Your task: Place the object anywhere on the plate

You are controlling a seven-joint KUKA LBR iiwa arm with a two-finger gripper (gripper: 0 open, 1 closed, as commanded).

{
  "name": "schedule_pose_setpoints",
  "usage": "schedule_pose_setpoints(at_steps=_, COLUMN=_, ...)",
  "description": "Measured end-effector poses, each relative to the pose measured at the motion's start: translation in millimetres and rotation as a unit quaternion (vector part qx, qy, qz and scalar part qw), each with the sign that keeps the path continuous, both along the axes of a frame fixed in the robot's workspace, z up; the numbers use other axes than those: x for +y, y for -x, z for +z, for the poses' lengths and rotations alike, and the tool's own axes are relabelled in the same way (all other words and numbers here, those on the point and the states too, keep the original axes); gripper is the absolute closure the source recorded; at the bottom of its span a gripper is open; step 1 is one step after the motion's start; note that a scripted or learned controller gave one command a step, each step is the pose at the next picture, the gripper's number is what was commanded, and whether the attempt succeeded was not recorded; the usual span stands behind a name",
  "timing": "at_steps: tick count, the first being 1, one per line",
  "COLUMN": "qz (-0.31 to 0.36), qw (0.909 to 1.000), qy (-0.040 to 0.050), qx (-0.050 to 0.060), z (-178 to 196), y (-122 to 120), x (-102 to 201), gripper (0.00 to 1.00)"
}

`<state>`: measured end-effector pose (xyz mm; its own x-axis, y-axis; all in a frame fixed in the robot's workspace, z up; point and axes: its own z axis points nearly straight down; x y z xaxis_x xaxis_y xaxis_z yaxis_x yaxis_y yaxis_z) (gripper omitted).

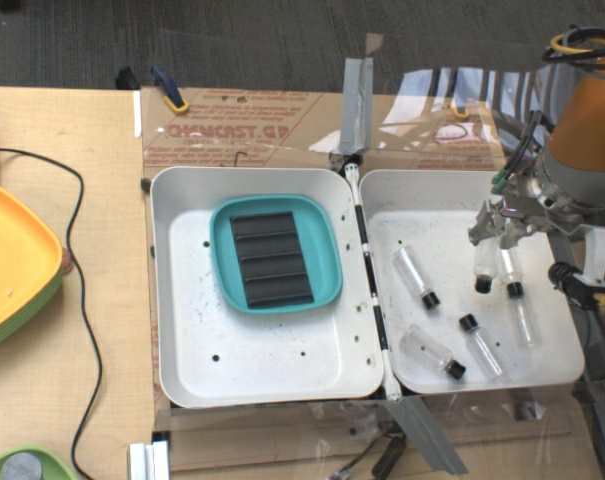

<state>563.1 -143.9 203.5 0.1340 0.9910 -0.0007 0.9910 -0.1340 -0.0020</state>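
A teal plate [326, 259] with a black ridged insert [270, 259] lies in the left bin [182, 308]. Several clear vials with black caps lie in the right bin [402, 208]: one vial [417, 276] left of centre, another [434, 353] near the front, a third [481, 345] beside it. Two more vials [509, 273] lie just below my gripper [504, 230], which hangs over the right part of that bin. The gripper's body hides the tops of those two vials. I see nothing clearly held.
Yellow and green dishes [12, 268] sit at the left on the wooden bench, with a black cable [82, 268] running past them. A cardboard sheet [242, 123] lies behind the bins. A metal divider [367, 258] separates the two bins.
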Motion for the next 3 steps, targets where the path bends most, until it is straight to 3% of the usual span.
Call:
schedule_pose_setpoints(at_steps=1, qz=0.000, qw=1.0000, qy=0.0000, qx=0.000, z=0.0, y=0.0, x=-0.1, gripper=0.00)
schedule_pose_setpoints(at_steps=2, qz=-0.049, qw=0.9988, qy=0.0009, qx=0.000, z=88.6, y=-1.4, x=-1.9, gripper=0.00)
schedule_pose_setpoints(at_steps=3, qz=-0.059, qw=0.9982, qy=0.0010, qx=0.000, z=189.3, y=3.5, x=-37.5, gripper=0.00)
